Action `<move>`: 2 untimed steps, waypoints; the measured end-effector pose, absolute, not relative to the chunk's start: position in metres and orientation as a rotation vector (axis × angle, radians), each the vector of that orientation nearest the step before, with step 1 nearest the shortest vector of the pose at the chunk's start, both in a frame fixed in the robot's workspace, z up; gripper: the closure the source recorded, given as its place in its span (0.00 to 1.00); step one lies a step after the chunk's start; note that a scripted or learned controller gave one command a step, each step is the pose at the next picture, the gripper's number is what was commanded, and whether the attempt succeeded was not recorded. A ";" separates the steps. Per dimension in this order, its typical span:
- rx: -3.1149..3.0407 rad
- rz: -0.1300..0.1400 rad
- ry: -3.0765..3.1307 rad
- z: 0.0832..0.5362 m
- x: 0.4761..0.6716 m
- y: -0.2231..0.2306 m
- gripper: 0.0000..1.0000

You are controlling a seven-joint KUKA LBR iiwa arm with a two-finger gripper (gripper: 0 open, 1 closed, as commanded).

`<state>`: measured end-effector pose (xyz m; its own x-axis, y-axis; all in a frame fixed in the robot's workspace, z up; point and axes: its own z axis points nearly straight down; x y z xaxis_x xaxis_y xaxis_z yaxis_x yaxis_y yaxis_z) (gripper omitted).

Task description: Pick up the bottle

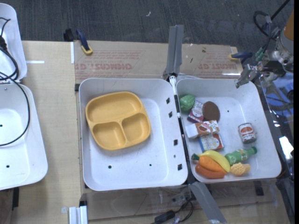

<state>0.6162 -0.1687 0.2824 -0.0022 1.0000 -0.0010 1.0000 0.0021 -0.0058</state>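
Note:
The bottle (241, 155) is small and green, and it lies on its side near the front right corner of the right bin (233, 97). It touches a banana (216, 158) on its left and a bumpy yellow piece of fruit (239, 169) in front of it. My gripper (248, 73) hangs over the bin's back right corner, far behind the bottle and above the rim. Nothing shows in it.
The right bin also holds a small can (246, 133), a carrot (209, 170), a snack carton (208, 128), a brown round item (211, 110) and a green ball (187, 102). A yellow divided plate (117, 119) lies in the left bin (140, 171).

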 end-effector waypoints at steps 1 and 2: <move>-2.089 0.007 -2.342 0.207 0.633 -0.088 0.00; -2.110 0.008 -2.323 0.188 0.621 -0.027 0.00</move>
